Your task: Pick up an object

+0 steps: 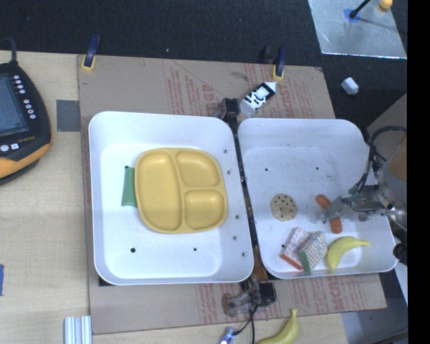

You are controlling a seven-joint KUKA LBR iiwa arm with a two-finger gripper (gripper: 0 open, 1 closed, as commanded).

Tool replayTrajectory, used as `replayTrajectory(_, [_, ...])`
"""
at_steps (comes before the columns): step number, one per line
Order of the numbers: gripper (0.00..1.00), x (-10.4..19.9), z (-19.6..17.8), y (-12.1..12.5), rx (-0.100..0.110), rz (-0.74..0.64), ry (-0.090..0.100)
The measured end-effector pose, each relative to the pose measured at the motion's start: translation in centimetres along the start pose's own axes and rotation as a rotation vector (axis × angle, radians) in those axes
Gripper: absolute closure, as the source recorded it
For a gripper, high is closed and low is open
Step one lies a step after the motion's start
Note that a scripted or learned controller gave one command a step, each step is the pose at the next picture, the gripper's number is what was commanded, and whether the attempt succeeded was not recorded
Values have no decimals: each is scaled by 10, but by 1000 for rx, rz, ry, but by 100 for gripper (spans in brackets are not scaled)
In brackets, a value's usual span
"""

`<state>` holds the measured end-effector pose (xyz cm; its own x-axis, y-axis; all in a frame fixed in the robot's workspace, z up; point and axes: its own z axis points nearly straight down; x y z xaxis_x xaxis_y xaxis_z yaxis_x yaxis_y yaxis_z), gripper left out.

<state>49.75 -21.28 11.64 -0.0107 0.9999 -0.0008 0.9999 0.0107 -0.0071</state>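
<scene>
Two white bins sit side by side below me. The left bin holds a yellow divided tray with a green item poking out from under its left edge. My gripper hangs over the right bin, reaching in from its right side, down among the food pieces. Its tips sit right by two small orange sausages; whether I am clenched on one or released I cannot tell. A round cookie lies to the left, a yellow banana nearer the front wall, and some wrapped packets just beside the banana.
</scene>
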Motion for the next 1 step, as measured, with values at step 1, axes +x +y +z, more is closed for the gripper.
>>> replayTrajectory(1, [0,54,23,42,-8,3,-2])
